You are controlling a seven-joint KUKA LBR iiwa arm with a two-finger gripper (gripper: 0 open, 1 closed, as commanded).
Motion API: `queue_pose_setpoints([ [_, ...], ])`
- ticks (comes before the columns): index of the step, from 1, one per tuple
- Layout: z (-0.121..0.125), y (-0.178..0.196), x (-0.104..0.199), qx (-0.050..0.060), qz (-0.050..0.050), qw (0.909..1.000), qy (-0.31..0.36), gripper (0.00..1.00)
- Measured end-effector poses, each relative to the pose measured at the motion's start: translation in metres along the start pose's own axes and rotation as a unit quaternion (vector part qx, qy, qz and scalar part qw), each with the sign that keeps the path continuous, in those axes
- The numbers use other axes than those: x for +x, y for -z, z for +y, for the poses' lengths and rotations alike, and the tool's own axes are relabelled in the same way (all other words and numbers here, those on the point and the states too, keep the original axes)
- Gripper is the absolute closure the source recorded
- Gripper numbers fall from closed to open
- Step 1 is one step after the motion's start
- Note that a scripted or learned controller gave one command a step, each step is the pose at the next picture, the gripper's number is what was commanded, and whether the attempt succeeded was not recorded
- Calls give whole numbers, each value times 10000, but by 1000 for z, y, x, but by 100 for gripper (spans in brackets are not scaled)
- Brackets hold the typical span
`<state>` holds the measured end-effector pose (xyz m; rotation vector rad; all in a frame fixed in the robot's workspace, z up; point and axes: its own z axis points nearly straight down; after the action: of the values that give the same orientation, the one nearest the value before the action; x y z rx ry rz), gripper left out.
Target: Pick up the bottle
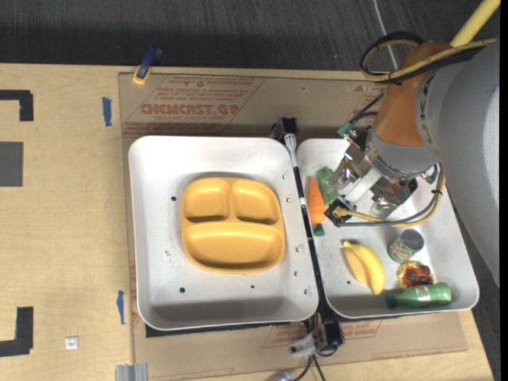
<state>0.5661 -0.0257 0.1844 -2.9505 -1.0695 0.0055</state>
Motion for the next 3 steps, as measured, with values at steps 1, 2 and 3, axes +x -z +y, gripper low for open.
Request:
queue_pose_setpoints([
  [1,0,10,1,1,-1,10000,9,100],
  [2,0,10,1,3,-3,10000,9,0],
  [3,-21,0,29,-14,9,9779,-2091,0],
])
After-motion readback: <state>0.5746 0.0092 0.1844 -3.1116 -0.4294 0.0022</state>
